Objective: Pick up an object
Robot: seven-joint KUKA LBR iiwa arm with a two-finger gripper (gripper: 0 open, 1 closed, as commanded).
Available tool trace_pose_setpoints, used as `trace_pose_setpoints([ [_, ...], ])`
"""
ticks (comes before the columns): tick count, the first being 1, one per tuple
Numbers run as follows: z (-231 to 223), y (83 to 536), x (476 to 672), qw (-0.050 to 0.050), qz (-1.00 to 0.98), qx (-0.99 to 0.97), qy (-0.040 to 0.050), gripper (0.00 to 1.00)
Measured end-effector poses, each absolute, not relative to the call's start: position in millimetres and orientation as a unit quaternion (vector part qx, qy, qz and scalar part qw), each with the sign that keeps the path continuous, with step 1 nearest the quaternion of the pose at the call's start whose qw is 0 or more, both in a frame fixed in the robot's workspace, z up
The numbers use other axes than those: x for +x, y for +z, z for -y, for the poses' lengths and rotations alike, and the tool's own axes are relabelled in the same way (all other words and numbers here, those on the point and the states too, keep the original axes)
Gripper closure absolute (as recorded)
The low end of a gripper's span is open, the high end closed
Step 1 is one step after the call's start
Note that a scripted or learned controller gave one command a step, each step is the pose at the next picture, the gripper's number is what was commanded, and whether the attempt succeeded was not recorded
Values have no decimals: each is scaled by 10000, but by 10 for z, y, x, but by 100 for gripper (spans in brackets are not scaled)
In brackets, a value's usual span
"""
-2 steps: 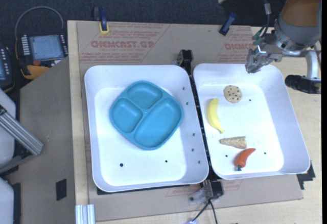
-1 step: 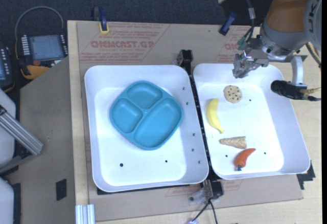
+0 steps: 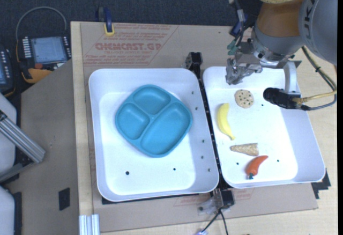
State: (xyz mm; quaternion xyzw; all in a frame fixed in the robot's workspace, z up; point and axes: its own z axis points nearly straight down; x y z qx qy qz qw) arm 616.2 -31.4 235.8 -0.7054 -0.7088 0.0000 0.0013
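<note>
Objects for picking lay in the right bin (image 3: 300, 145): a round cookie (image 3: 244, 98) with dark chips near the far end, a yellow banana (image 3: 224, 120) just below and to its left, a tan wedge-shaped piece (image 3: 245, 148) further toward me, and a red chili pepper (image 3: 256, 166) with a green stem closest to the near rim. All four sat apart from one another on the white floor of the bin. The gripper (image 3: 236, 75) hung over the far left corner of that bin, just above the cookie from where I stood, with nothing visible between its fingers; whether it was open or closed I could not tell. The grey arm (image 3: 316, 8) with its orange band came in from the right. In the left bin (image 3: 102, 121) a blue divided plate (image 3: 153, 119) with three compartments rested near the middle, tilted a little askew
</note>
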Motion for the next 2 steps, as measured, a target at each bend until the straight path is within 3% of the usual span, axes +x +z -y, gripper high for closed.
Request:
trace_pose_setpoints([
  [2, -826, 2449, 5919, 6, 7091, -7051, -7, 100],
])
